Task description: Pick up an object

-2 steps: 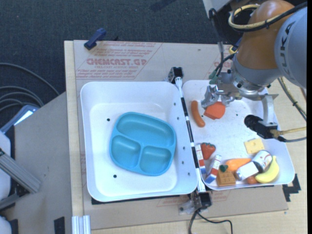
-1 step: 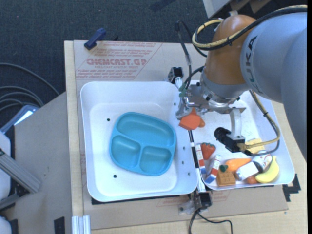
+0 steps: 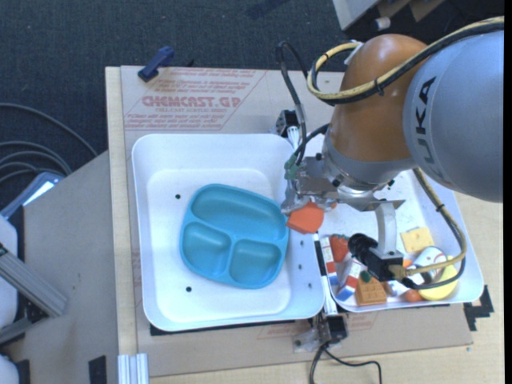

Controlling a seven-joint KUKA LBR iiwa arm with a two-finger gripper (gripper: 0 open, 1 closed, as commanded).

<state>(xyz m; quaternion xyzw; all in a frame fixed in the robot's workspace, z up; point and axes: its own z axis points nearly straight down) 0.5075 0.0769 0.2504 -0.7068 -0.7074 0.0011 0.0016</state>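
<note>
The gripper (image 3: 306, 201) hung over the strip where the two bins met, under the arm's grey and orange wrist, which hid most of it from above. How far it was open could not be told, nor whether it had hold of anything. Directly beneath it, touching or all but touching its tip, was a small orange piece (image 3: 305, 218), sitting at the inner edge of the left bin (image 3: 152, 214) by the divider; whether the piece was gripped or only lay there was not clear. Toward the view's left of the gripper and a little nearer the camera, a blue divided plate (image 3: 234, 236) lay flat on the left bin's floor, its near rim just beside the orange piece. On the gripper's other side, under the arm, the right bin (image 3: 400, 307) held a crowded heap: a red piece (image 3: 340, 248) close by the gripper, a brown block (image 3: 370, 293) nearer the camera, a pale yellow block (image 3: 417, 239) and a yellow curved thing (image 3: 436, 288) farther out. Well beyond the gripper, at the far left corner of the printed board (image 3: 192, 101), lay a blue clip (image 3: 154, 63).
</note>
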